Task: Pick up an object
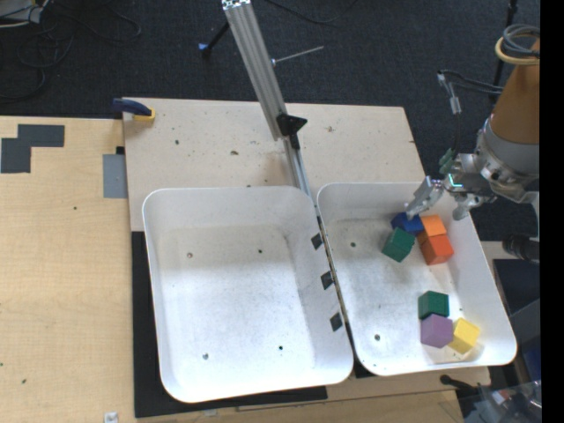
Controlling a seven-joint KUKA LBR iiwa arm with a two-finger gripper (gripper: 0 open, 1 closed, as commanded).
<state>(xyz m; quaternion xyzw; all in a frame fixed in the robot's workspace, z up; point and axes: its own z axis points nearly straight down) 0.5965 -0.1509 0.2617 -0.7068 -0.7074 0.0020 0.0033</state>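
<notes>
Gripper (445, 196) spread, pinching nothing, poised over the back edge of the right bin (493, 324), just behind the orange block (435, 241). One finger slanting down toward the blue block (407, 222), the other hanging behind the orange one.

Taking the orange block as landmark: blue block touching its back-left corner, a green block (398, 245) just to its left, all three huddled close. Well in front of it, a second cluster: another green block (433, 304), a purple block (435, 330), a yellow block (465, 334), each touching the next. Left of it all, past the divider, the left bin (176, 359).

Probably the approach step, nothing lifted yet. Best to centre over one block, most likely the orange. Worth turning the wrist so fingers straddle free faces, not the side crowded by blue. Lower straight, close only once both fingers flank the block. Risk: a finger landing on top or shoving the neighbours.
</notes>
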